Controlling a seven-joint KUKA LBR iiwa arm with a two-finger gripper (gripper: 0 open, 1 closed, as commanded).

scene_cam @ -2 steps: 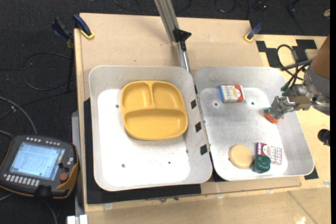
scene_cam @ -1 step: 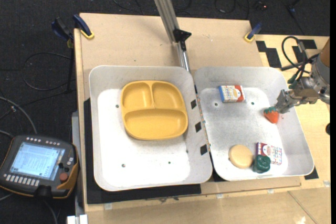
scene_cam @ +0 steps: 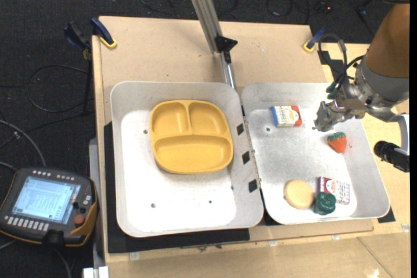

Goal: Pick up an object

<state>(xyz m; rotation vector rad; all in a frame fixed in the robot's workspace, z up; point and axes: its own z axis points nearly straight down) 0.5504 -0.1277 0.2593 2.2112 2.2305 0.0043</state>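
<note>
Near edge of the right bin (scene_cam: 374,208): a round tan disc (scene_cam: 299,194), a dark green lump (scene_cam: 324,204) touching a small printed box (scene_cam: 337,190). All three sit well clear of the arm, toward the front.

Mid bin: red strawberry toy (scene_cam: 337,142), green cap pointing toward the back. That's my pick for the target. The end effector (scene_cam: 326,121) hangs just beside it, up and to the left as the camera sees it. So the berry lies slightly toward the front and toward the arm's own base side from the tool tip. Short offset, not centred over it yet. Can't tell if the tool is released or clenched; it's a dark blob from this angle. Nothing seen gripped.

Further back: a white, blue and orange carton (scene_cam: 286,116) lying flat, long axis across the bin, left of the end effector and a bit farther off than the berry.

Left bin (scene_cam: 124,140): yellow divided plate (scene_cam: 191,136), far from the arm, not relevant.

Judgement: next move needs a small shift toward the berry before descending. Berry is small and rounded, so a miss or a nudge sideways is likely if the offset isn't closed first.
</note>
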